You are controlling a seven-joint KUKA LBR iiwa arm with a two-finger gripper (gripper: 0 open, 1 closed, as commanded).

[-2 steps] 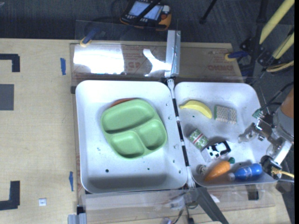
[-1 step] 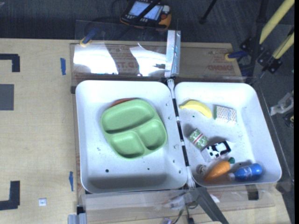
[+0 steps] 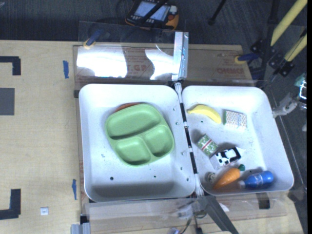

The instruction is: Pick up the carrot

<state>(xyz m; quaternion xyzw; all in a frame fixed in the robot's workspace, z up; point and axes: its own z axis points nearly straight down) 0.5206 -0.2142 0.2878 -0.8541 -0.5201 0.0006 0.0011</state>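
**Carrot low in the right bin, hemmed in on three sides**

Pincer state: cannot tell from this view. Carrot [image 3: 228, 177] lying at about 6 o'clock in the right bin [image 3: 273, 112], close to the front wall, long axis running roughly 8 to 2 o'clock, green tip toward 2.

Best taken from straight above, closing across the thick orange middle, at right angles to the long axis. Little room to spare: blue bottle-like object [image 3: 259, 180] just beside at 3 o'clock, perhaps touching; black-and-white toy [image 3: 228, 156] near at 12 o'clock; front wall at 6. Likely to roll or skid on the smooth white floor if nudged off-centre, so a level, centred descent seems wise.

Further out: small green-and-white packet [image 3: 206, 144] at 11 o'clock, banana [image 3: 205, 113] and patterned box [image 3: 235, 118] well apart near the far wall. Green divided plate [image 3: 140, 134] in the left bin [image 3: 92, 130]. Pale wooden bench [image 3: 39, 130] with black and blue marks; handheld screen device [image 3: 151, 11] and stand legs on dark floor at 12 o'clock.
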